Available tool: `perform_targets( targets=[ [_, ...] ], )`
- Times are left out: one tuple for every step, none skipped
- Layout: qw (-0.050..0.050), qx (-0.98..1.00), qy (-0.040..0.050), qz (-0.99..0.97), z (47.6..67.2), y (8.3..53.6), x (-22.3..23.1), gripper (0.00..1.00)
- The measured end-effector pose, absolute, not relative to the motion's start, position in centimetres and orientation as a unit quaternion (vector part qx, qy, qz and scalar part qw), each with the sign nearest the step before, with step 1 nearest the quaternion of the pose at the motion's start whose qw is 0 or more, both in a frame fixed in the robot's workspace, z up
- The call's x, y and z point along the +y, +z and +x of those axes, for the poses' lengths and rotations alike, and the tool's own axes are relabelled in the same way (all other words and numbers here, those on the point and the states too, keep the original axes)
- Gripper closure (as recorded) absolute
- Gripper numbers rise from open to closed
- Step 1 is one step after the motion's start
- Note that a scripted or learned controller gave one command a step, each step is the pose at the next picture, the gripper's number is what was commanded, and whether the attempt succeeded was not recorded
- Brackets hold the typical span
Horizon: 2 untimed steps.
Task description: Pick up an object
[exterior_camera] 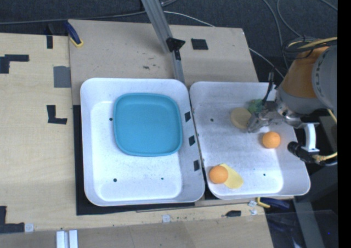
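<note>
My gripper (255, 124) is low in the right bin (290, 186), near its far right side. It sits just right of a tan rounded object (239, 117) and may touch its edge. A small green object (256, 105) lies right behind the gripper, partly hidden by it. An orange ball (271, 140) rests a little to the gripper's right and nearer the front. A second orange ball (218, 174) lies at the bin's front left, against a flat yellow piece (234, 179).
The left bin (93, 148) holds a blue square plate (147, 124). A slanted metal pole (159, 16) rises behind the bins. Cables and the arm's orange band (300, 77) crowd the right side.
</note>
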<state>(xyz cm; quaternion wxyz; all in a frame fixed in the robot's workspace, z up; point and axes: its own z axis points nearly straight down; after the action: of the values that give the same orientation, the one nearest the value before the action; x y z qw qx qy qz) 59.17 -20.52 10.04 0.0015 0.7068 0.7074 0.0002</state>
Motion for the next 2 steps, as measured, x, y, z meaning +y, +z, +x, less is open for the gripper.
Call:
perform_targets(
  targets=[
    [0.002, 0.707, 0.0009, 0.707, 60.2, 15.0, -20.6, 1.0],
    [0.001, 0.707, 0.0008, 0.707, 60.2, 19.2, -20.6, 1.0]
  ],
)
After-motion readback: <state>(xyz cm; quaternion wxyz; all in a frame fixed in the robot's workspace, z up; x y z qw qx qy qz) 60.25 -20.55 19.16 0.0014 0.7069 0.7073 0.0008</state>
